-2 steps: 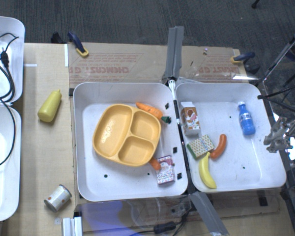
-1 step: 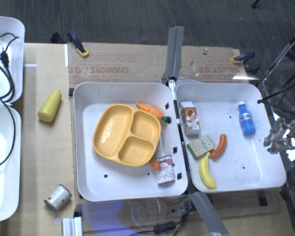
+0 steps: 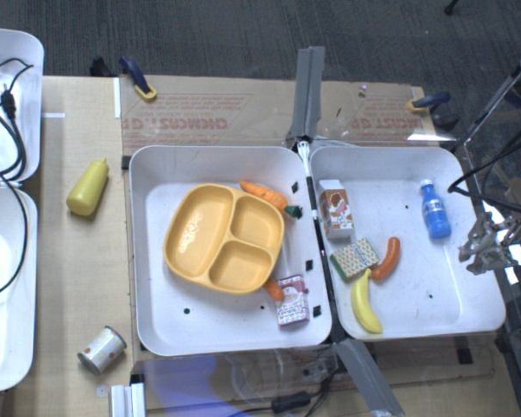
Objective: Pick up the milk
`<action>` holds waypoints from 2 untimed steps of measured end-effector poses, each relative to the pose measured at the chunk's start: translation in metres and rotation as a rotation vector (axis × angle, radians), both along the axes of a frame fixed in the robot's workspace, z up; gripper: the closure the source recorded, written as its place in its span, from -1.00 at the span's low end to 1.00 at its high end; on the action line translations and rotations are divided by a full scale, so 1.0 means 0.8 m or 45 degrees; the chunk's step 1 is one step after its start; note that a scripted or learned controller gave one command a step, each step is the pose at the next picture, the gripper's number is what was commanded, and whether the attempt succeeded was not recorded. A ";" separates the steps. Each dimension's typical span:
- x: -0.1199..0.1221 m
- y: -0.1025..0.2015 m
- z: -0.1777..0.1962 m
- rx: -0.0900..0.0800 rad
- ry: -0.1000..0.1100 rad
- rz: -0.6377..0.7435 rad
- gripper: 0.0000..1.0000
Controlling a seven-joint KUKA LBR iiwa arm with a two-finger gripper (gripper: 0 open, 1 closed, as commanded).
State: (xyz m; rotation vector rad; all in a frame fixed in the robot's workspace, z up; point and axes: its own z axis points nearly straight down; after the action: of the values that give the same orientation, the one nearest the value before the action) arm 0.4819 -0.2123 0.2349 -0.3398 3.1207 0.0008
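The white-and-brown milk carton [image 3: 335,210] lies at the left side of the right white bin [image 3: 482,307], near the divider, untouched. The metal two-finger gripper [image 3: 486,248] hangs over that bin's right rim, well apart from the carton; its jaw state cannot be told. The approach is not yet made: the arm must travel left and descend. Brown cardboard [image 3: 226,111] backs the bins
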 end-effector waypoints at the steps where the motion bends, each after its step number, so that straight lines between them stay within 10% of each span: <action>1: 0.005 -0.011 0.006 -0.001 -0.003 0.155 1.00; 2: 0.007 -0.011 0.017 0.000 -0.007 0.150 1.00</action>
State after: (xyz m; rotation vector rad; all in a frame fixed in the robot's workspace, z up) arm 0.4875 -0.2209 0.2486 -0.5223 3.0898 0.0004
